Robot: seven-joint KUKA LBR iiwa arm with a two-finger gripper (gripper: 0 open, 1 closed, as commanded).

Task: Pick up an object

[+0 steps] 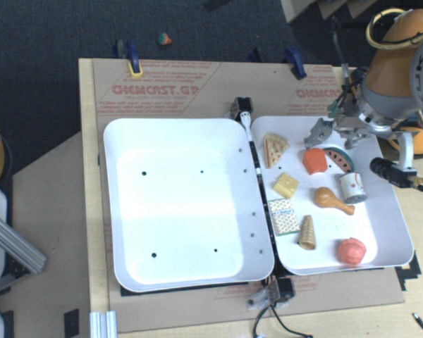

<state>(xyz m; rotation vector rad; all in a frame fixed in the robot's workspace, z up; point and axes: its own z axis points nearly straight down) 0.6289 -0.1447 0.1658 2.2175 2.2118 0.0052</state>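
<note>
- Reaching in from the right, the arm (395,69) hangs over the far end of the right bin (402,224), orange band above the wrist.
- The gripper (336,138) hovers above the far part of that bin; its jaws stand apart, one grey finger (317,134) pointing left, and nothing sits between them.
- Just near of the gripper lies an orange-red block (314,161), with a watermelon slice (338,158) touching its right side.
- A small can (352,187) stands right of centre, and a tan gourd (332,200) lies just beside it on the left.
- Along the bin's left side lie a sandwich wedge (273,148) at the far end, a yellow cheese cube (285,185) in the middle, and a patterned card (283,217) nearer.
- A cone (307,232) lies beside the card, and a pink ball (351,251) rests near the bin's near right corner.
- The left bin (120,189) sits alongside, touching the right bin.
</note>
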